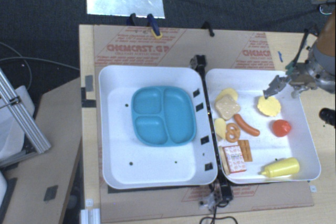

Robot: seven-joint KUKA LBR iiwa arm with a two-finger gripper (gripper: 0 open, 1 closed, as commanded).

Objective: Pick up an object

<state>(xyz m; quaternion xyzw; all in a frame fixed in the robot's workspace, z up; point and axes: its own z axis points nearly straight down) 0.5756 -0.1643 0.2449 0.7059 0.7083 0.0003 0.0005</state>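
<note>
My gripper (281, 93) hangs over the back right of the right bin (310, 162), open with nothing between its fingers. Just below its left fingertip (266, 94) lies a yellow round slice (269, 107). A red tomato (281, 127) sits in front of that slice. Further left are a bread slice (227, 108), a sausage (247, 125) and a pretzel (232, 132). A yellow mustard bottle (280, 167) lies along the bin's front wall, next to a red-and-white packet (234, 159).
The left bin (113, 165) holds a blue divided plate (161, 115). Black clips (200, 108) join the two bins along the middle wall. A cardboard sheet (136, 47) lies under both bins.
</note>
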